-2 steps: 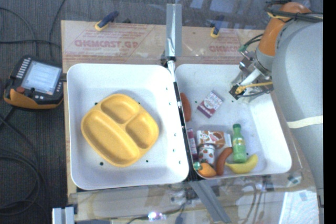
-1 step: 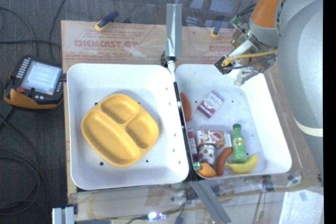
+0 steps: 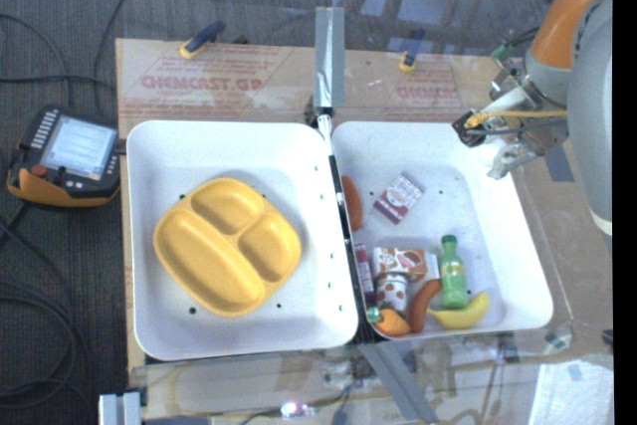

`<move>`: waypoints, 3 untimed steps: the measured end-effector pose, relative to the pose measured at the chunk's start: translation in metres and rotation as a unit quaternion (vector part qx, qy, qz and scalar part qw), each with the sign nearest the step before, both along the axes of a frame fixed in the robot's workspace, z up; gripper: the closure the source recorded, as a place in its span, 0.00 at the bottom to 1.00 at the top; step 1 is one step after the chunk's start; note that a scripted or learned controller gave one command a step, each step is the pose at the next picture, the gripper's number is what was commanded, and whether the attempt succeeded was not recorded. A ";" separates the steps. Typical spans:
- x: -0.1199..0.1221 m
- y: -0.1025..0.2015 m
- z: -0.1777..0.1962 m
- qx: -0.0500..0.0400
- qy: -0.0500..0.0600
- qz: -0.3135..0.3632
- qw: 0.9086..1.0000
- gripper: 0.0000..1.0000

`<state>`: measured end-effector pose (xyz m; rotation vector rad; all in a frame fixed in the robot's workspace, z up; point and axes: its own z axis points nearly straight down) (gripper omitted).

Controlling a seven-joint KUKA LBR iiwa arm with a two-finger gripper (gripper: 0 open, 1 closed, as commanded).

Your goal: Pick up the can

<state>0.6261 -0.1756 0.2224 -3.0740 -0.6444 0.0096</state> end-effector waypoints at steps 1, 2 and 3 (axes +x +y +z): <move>-0.004 0.038 0.009 0.000 0.000 -0.085 0.996 1.00; -0.099 0.013 -0.043 0.001 0.001 -0.106 0.994 1.00; -0.044 0.044 0.010 0.000 -0.001 -0.095 0.995 1.00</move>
